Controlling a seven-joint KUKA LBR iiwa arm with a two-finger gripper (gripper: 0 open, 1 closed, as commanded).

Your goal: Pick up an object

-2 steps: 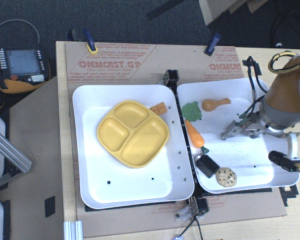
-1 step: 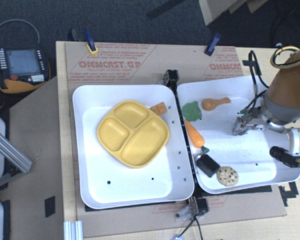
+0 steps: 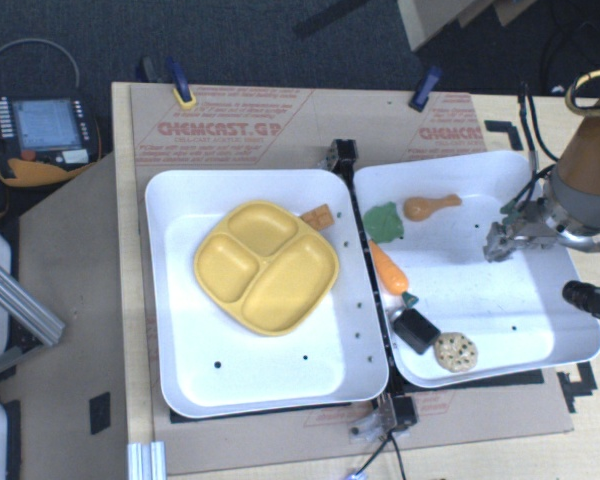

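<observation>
- The left shallow white bin (image 3: 180, 298) held a yellow plastic plate with three compartments (image 3: 267, 266); a small brown block (image 3: 318, 217) touched the plate's far edge.
- The right shallow white bin (image 3: 520, 313) held, along its left wall, a green leafy piece (image 3: 383, 221), an orange toy carrot (image 3: 388, 269), a black block (image 3: 416, 330) and a speckled round cookie (image 3: 455, 351).
- A tan toy drumstick (image 3: 429, 206) lay near its far edge.
- The metal two-finger gripper (image 3: 501, 243) hung over the right bin's right side, holding nothing; its opening could not be told.

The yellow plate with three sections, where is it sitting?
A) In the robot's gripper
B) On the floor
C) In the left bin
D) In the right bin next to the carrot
C: the yellow plate lies flat in the left bin, while the carrot and the gripper are over in the right bin.
</observation>
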